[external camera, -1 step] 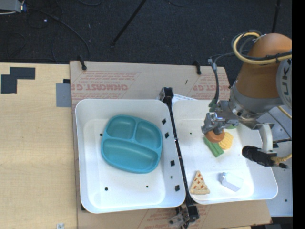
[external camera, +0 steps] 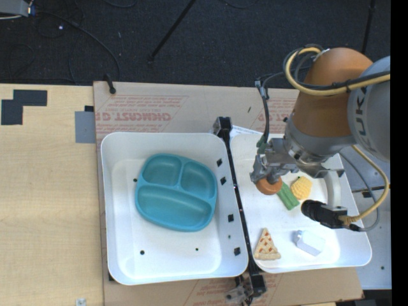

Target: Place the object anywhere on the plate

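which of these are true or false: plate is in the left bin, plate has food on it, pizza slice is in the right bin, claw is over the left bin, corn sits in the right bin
1. The teal plate is in the left bin. True.
2. The plate has food on it. False: its compartments are bare.
3. The pizza slice is in the right bin. True.
4. The claw is over the left bin. False: it is over the right bin, at an orange item.
5. The yellow corn sits in the right bin. True.
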Available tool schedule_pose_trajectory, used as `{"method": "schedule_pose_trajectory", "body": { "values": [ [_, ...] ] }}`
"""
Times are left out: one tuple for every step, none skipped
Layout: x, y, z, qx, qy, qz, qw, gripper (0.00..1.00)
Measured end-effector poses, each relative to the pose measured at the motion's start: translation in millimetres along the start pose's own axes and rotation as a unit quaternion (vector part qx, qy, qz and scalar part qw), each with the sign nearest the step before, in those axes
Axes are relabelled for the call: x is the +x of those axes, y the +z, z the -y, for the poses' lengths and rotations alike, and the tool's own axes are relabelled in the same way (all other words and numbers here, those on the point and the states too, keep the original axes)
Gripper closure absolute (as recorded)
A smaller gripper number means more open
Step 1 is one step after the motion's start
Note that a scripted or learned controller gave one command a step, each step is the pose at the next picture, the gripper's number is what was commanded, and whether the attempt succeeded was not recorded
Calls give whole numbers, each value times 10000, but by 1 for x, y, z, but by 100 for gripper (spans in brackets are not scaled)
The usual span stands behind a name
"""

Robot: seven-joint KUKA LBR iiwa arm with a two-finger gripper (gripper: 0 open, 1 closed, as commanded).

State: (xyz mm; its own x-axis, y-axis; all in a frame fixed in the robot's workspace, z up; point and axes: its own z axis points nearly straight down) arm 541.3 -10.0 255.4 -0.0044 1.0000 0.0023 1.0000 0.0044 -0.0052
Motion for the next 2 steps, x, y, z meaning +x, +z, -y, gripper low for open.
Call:
{"method": "schedule_pose_trajectory", "body": {
  "values": [
    [49,-1,1,-2,-4,2,10000,100],
    [96,2,-5,-7,-4,8,10000,100]
  ]
}}
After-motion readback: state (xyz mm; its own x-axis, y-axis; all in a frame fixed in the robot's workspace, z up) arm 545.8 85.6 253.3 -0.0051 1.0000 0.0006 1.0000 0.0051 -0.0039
